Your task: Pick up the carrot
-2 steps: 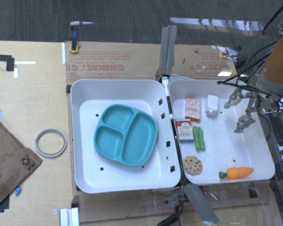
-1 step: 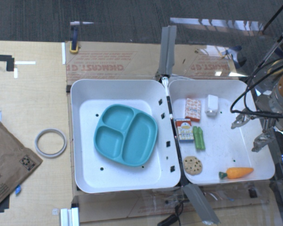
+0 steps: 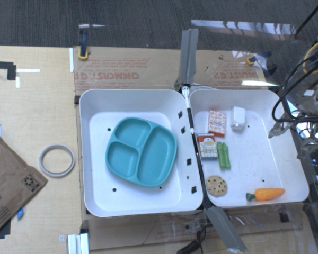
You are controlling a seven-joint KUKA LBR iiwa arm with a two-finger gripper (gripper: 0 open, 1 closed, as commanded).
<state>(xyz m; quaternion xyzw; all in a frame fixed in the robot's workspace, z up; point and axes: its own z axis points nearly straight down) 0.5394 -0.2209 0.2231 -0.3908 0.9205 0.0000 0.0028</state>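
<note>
The carrot [image 3: 267,194] lay on its side in the right bin [image 3: 278,157], near that bin's front right corner, green top pointing left. A cookie [image 3: 216,186] sat to its left, apart from it. The left bin [image 3: 93,142] held a teal divided plate [image 3: 141,151]. Whether the fingers were apart or together could not be told.

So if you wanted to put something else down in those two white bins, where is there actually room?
The right white bin has bare floor in its middle, between the green pod and the right wall, above the orange toy carrot. Its left side is crowded: red-and-white carton, small box, round cookie. In the left white bin the teal divided plate leaves just the margins.
</note>
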